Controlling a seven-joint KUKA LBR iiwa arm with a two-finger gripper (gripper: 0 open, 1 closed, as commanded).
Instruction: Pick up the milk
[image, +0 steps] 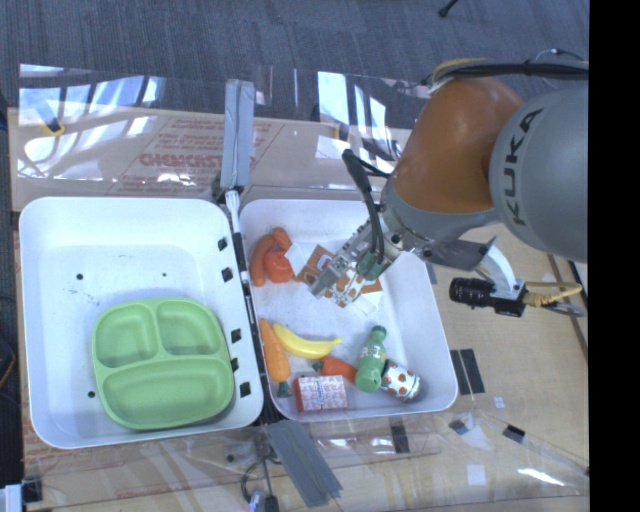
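The milk (343, 291) is a small brown, orange and white carton lying tilted in the upper middle of the right bin (432, 330). My gripper (340, 272) reaches in from the right, directly over the carton, and covers its middle. Brown corners of the carton stick out to the left and lower right of the gripper. I cannot tell whether the carton rests on the bin floor or is lifted.
In the right bin, orange vegetables (270, 258) lie left of the carton. Nearer the front are a banana (305, 344), a carrot (276, 352), a green bottle (371, 358), a red box (322, 393) and a spotted can (401, 382). A green divided plate (160, 362) sits in the left bin (60, 250).
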